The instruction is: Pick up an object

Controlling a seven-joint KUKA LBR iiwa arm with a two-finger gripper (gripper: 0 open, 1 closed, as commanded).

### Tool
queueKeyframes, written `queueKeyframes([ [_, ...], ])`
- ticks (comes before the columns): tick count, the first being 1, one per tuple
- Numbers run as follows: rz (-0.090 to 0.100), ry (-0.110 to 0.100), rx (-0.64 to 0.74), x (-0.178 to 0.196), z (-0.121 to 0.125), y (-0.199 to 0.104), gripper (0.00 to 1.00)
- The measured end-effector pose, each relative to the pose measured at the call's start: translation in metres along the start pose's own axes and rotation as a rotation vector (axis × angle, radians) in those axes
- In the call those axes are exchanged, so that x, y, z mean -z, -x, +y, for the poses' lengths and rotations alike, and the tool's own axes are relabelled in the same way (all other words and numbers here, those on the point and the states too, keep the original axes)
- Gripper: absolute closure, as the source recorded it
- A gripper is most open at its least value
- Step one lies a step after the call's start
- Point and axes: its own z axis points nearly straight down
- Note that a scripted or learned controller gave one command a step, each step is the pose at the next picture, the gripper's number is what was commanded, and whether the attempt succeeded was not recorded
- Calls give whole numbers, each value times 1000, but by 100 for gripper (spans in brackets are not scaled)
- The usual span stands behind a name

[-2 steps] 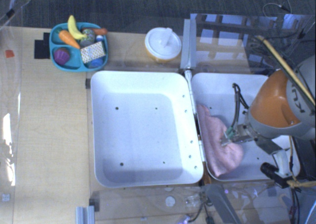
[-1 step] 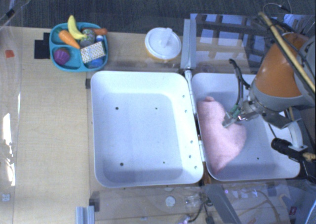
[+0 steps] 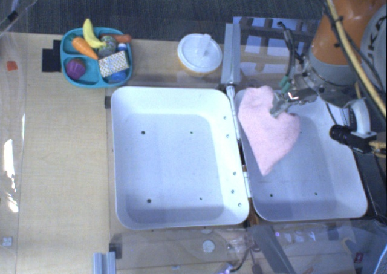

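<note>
In the right bin (image 3: 338, 203), upper part, the pink cloth (image 3: 269, 129) hangs draped because the pincer (image 3: 282, 104) pinches its top edge, lifting it clear.

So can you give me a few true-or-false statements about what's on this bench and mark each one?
1. A pink cloth lies in the right bin. True.
2. The cloth lies in the left bin. False: it lies in the right one, near that bin's left wall.
3. The gripper is over the cloth's upper edge. True.
4. A blue tray of toy food sits inside the left bin. False: it sits on the bench beyond that bin's far left corner.
5. A white lidded cup stands behind the bins. True.
6. The tray holds a toy banana. True.
</note>
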Motion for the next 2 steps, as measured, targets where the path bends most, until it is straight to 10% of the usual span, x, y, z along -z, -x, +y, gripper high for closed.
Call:
queueKeyframes([
  [1, 0, 0, 40, 55, 27, 13, 100],
  [2, 2, -4, -7, -68, -9, 48, 100],
])
